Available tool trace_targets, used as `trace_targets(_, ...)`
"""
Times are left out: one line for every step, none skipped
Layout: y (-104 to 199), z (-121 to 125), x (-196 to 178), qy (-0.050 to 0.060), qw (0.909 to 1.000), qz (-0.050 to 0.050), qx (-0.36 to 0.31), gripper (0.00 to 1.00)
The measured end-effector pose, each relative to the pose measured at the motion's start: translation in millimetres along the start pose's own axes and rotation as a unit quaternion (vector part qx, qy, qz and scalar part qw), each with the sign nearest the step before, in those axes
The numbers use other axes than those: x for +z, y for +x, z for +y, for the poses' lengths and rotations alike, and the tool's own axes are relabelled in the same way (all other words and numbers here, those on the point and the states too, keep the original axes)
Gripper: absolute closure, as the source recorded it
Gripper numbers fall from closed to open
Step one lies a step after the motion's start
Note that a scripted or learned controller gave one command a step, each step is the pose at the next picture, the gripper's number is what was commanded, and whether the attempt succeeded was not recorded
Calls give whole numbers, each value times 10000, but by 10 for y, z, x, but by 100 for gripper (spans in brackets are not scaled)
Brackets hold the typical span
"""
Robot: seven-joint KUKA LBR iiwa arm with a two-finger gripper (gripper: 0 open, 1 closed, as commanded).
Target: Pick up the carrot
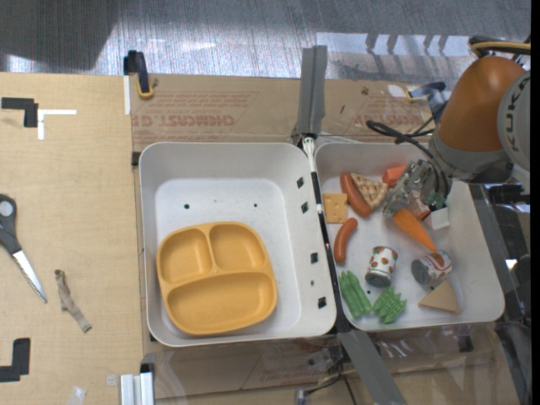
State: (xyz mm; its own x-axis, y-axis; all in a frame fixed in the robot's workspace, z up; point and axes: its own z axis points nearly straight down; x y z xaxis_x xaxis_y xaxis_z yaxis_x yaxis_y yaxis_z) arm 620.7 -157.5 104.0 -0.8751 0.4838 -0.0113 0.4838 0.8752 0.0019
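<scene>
The carrot (415,227) lies in the right bin (483,260), orange, slanting from upper left down to lower right, its thick end toward the gripper (408,189) and its tip pointing at a can (434,266) lying on its side. The gripper sits just above and left of the carrot's upper end — close enough that metal and carrot seem to touch there, though whether the carrot is actually between the fingers cannot be told, nor whether they are spread or closed. The arm (481,116), with its orange band, comes in from the upper right corner over the bin's far edge.

Around the carrot: a pizza slice (368,191) to the left of the gripper, a red pepper (355,197) beside it, a cracker (335,207) and a sausage (343,239) nearer the divider. Below the carrot stand a small jar (382,266), green beans (353,294), a leafy green piece (390,305) and a tan wedge (439,297) near the front corner.

The left bin (169,175) holds a yellow divided plate (216,277). On the bench to the left — scissors (17,251).
</scene>
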Motion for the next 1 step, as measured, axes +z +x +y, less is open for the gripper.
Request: trace_targets(437,341,-1386,5,9996,31,272,100)
